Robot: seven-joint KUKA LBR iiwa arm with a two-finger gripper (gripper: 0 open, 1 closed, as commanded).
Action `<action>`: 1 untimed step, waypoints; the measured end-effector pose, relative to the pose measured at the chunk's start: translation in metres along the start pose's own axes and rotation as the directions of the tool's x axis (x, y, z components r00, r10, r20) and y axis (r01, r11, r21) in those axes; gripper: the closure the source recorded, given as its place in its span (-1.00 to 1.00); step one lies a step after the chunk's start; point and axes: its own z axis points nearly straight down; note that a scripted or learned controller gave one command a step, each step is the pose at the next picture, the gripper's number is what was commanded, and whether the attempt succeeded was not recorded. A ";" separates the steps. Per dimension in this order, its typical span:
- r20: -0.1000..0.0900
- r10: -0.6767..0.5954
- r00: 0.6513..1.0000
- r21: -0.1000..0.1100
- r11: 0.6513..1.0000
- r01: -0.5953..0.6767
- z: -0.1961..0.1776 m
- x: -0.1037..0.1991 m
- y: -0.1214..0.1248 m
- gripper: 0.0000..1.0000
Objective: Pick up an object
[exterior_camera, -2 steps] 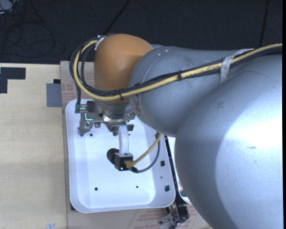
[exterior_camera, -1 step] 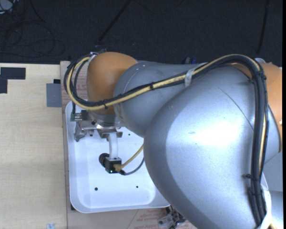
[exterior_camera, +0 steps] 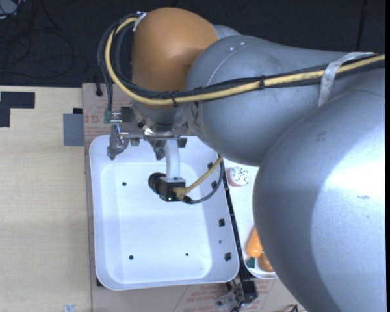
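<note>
My end effector (exterior_camera: 142,143) hung over the left bin (exterior_camera: 149,265); I could not tell whether it was clenched or released. An orange object (exterior_camera: 255,244) lay in the right bin (exterior_camera: 242,203).

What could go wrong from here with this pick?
1. The gripper hangs over the left bin, while the things I can see, an orange thing and a spotted white thing, lie in the right bin. Closing here would probably grab nothing.
2. The gripper sits close to the left bin's far rim, so a descent might strike the wall.
3. The arm hides most of the right bin, so its contents cannot be checked.
</note>
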 end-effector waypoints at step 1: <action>0.009 0.005 1.000 0.018 1.000 -0.005 0.089 -0.011 0.041 -1.00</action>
